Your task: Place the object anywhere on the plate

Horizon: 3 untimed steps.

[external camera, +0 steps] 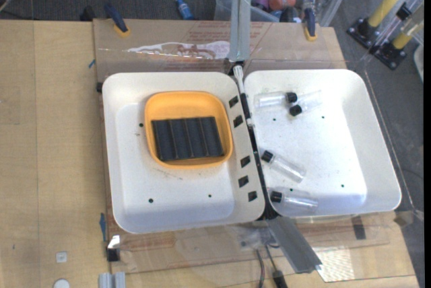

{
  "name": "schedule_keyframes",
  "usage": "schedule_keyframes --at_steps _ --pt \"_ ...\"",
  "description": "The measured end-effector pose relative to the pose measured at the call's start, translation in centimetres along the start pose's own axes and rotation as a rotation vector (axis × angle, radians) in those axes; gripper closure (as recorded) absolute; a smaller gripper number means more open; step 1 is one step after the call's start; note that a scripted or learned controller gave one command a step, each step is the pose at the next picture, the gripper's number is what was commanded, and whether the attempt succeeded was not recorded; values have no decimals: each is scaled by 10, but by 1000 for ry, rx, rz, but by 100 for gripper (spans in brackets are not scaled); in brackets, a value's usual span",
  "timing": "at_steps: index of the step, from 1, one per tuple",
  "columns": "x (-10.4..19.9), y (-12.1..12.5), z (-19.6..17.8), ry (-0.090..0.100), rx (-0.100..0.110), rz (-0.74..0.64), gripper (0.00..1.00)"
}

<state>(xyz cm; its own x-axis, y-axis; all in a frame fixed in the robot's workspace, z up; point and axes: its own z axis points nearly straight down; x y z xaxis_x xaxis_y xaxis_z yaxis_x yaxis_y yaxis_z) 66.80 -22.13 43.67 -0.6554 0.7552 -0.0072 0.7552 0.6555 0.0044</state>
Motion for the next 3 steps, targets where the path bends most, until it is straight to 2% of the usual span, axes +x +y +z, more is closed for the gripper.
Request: schedule_keyframes --at_steps 3 --pt "1 -3 1 5 1 71 100"
